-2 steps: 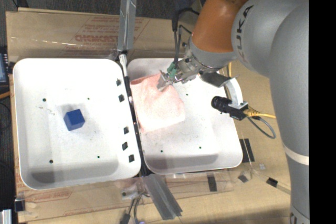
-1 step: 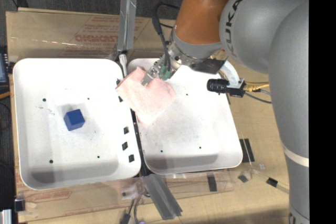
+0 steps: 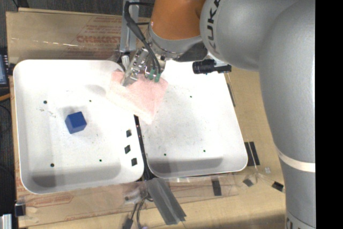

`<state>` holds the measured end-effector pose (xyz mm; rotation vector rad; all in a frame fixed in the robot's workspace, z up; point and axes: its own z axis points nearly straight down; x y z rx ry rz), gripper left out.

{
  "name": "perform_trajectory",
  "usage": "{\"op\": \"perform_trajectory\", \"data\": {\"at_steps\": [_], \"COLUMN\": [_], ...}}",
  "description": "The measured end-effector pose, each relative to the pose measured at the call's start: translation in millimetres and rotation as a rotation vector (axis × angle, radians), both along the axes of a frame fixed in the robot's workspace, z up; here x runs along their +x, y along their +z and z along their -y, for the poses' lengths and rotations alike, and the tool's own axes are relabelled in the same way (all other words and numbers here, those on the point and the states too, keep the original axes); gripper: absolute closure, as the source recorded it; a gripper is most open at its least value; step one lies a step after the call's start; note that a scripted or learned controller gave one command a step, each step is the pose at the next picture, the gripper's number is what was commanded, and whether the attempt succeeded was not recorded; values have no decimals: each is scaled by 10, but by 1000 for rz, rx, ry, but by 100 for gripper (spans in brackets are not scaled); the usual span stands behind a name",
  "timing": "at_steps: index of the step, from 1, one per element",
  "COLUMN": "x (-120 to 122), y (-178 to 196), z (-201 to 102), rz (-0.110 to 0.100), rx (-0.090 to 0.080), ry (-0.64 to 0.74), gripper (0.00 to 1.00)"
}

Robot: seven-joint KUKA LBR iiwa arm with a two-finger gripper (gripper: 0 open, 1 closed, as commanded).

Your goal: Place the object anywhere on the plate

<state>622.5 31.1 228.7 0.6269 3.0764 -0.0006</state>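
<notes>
Arm (image 3: 252,24) enters from the right, big grey body across the upper right, orange band (image 3: 174,8) just above the wrist. Wrist points down and left, toward the seam where the two bins meet at their far ends.

End effector (image 3: 140,68) sits low over the far inner corner of the left bin, directly above the upper end of a pale pink, translucent plate (image 3: 140,95). Metal fingers and some green parts are bunched together there; how far apart the fingers stand cannot be told, nor whether they touch the plate. Nothing is seen between them.

Plate: one. Lies tilted across the shared rims, partly in the left bin, partly in the right bin.

Blue cube (image 3: 76,122): one. Rests on the floor of the left bin (image 3: 32,83), left of centre, well apart from the plate and from the end effector.

Bins: two, white, shallow, side by side on the tabletop (image 3: 53,27). Right bin (image 3: 214,137) carries the plate's right portion.

Small black marks (image 3: 128,141): three, in a row along the left bin's inner edge.
</notes>
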Motion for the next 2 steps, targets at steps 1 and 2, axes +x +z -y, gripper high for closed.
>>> {"op": "perform_trajectory", "data": {"at_steps": [1, 2], "x": [176, 177], "y": [28, 30], "z": [-484, -481], "rz": [1, 1], "rx": [0, 0], "ry": [405, 405], "gripper": [100, 0]}}
